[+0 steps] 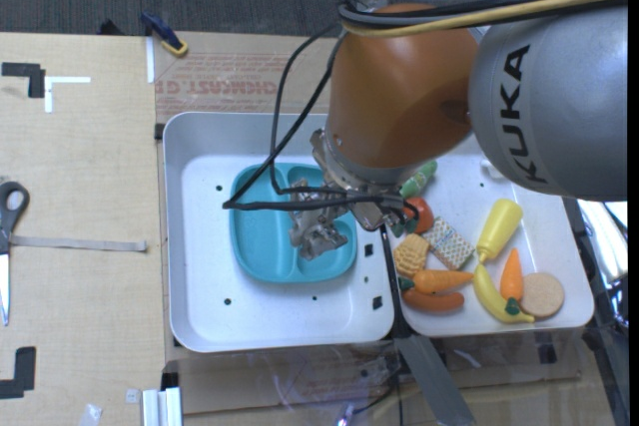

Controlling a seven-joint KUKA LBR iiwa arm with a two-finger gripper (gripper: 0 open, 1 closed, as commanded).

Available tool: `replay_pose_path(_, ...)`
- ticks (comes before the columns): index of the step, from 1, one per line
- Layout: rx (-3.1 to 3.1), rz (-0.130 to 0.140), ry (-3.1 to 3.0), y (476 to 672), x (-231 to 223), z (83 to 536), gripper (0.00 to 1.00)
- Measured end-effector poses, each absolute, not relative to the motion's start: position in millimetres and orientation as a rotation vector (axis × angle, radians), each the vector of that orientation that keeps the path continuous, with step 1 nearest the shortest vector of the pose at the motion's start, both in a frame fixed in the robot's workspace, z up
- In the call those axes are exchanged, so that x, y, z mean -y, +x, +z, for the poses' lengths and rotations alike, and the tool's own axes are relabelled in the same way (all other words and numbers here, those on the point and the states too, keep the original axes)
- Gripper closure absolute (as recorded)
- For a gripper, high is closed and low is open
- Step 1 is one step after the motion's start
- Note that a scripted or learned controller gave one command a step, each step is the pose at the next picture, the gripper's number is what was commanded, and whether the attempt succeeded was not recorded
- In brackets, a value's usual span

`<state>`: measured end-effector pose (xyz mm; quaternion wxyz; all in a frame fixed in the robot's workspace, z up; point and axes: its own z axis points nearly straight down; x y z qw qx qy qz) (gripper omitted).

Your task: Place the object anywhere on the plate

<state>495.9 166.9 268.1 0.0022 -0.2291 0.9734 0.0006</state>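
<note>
Two white bins side by side. Left bin (190,314): a blue plate (255,249) w/ divided sections, sitting right of the bin's centre, its right edge near the wall between the bins. Bare white floor to the plate's left and along the front; less room behind it. Right bin (574,309): a heap of toy food — yellow bottle (498,226), banana (489,294), two carrots (511,274) (439,280), a waffle (410,256), a checkered sponge-like piece (451,242), a round biscuit (543,293), something red (419,214) and a green bit (419,180) by the back left. They crowd the front and middle; back right corner of that bin is open.

My gripper (318,232) is down over the plate's right half, wrist and orange band hanging above it, cables crossing the plate. Can't tell how far my fingers are apart, nor whether anything's in them — it's a grey blur there. Which piece is the task's object I can't tell; all the food I can make out lies in the right bin, just right of my gripper, across the wall.
</note>
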Motion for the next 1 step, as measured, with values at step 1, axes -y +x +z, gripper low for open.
replay_pose_path(1, -3.054, 0.001, -0.719, 495.9, -166.8, 268.2, 0.00)
